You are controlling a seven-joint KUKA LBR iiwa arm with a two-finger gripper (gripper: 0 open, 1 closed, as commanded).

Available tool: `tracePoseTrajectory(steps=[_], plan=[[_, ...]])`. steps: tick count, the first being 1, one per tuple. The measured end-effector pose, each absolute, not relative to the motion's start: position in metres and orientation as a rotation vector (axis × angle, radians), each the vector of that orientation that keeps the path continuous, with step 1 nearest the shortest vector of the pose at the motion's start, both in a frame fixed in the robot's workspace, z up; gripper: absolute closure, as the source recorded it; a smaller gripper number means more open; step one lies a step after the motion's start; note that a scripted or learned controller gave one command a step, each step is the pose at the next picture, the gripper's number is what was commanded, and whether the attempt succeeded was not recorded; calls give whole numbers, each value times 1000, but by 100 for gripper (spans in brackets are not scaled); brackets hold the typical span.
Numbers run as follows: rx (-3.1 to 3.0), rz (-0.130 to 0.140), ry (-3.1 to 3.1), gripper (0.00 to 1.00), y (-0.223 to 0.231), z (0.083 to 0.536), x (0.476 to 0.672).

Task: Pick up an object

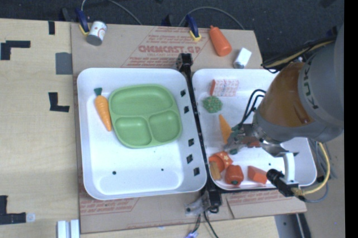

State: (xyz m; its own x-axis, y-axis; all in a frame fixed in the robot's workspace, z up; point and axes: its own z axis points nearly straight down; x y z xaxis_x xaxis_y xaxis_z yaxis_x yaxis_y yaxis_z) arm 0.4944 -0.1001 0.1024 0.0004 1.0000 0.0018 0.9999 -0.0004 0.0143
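We see the arm [305, 102] reaching in from the right over the right bin [246, 75], its gripper [238, 140] low near the bin's middle. Whether the claw is apart or together we cannot tell. Just left of it lies an orange wedge [224, 127], with a green broccoli piece [212, 103] and a pink block [224, 87] farther up. Near the bin's lower edge sit a tomato [220, 161], a red pepper [234, 174] and an orange piece [257, 175]. The left bin [89, 136] holds a green divided plate [146, 115] and a carrot [102, 110] beside it.
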Motion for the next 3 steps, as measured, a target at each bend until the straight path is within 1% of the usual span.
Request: tracePoseTrajectory(steps=[1,2,3], plan=[[2216,17,2215,0,-100,102,494],[2215,5,2220,0,-100,87,584],[2213,1,2220,100,-101,96,583]])
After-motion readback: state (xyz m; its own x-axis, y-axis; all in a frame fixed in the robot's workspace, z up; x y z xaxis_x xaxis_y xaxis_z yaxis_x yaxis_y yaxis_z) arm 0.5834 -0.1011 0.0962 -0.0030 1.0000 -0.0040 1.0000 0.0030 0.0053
